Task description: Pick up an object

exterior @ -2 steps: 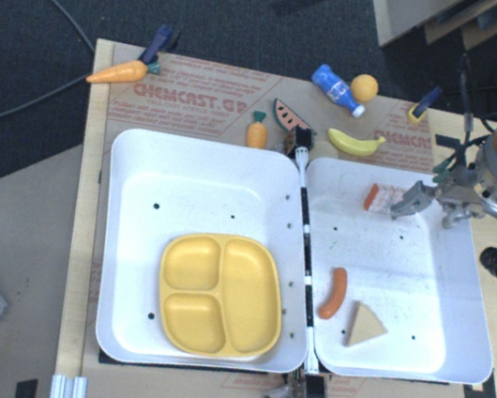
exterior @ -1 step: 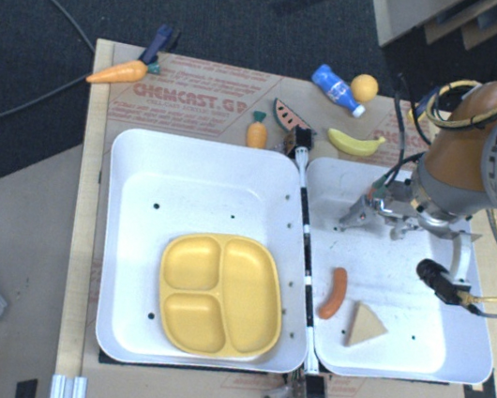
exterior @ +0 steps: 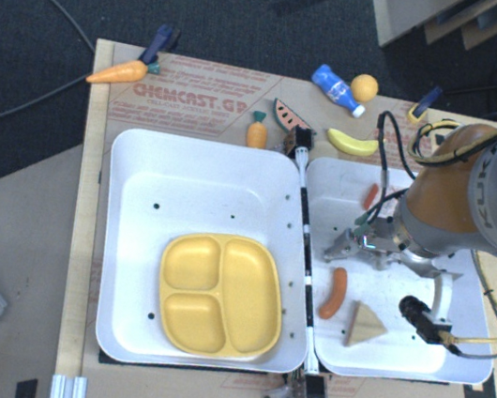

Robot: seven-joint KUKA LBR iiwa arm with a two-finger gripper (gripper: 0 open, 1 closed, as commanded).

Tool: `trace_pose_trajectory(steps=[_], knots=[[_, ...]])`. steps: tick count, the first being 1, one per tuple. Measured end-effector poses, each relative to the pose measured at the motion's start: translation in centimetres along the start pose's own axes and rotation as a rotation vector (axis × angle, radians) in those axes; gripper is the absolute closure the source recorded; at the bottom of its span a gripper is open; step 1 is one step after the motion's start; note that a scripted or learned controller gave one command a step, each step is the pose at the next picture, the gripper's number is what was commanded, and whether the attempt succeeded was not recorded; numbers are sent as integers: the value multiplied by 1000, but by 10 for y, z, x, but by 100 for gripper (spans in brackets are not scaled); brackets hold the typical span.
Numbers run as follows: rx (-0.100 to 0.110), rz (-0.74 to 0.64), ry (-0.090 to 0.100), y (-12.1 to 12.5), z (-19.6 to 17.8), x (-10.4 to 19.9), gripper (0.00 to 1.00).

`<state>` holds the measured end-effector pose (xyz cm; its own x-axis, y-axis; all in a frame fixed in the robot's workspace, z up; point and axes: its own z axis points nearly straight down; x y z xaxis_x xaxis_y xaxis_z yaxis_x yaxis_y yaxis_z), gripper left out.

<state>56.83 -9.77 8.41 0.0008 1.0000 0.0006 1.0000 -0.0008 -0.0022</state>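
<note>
In the right bin (exterior: 390, 366) lie an orange-red sausage (exterior: 335, 292), a tan wedge-shaped piece (exterior: 364, 325) and, near the back wall, a small red object (exterior: 371, 198) partly hidden by a cable. The grey arm with its orange band reaches in from the right. My gripper (exterior: 368, 248) hangs low over the middle of this bin. It is just behind and to the right of the sausage and does not touch it. The wedge lies apart from it, nearer the front.
The left bin (exterior: 139, 174) holds a yellow divided plate (exterior: 220, 293). Behind the bins the bench bears a toy carrot (exterior: 116, 73), a watermelon slice (exterior: 287, 114), a small orange toy (exterior: 257, 134), a banana (exterior: 351, 144), a blue bottle (exterior: 336, 89) and an orange ball (exterior: 364, 87).
</note>
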Motion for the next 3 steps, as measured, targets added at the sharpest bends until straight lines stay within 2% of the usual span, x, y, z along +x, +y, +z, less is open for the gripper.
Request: trace_pose_trajectory(steps=[1,2,3], knots=[[0,0,0,-35,0,2,0],[-2,1,0,-35,-10,2,100],[-3,-2,0,-41,-101,74,100]])
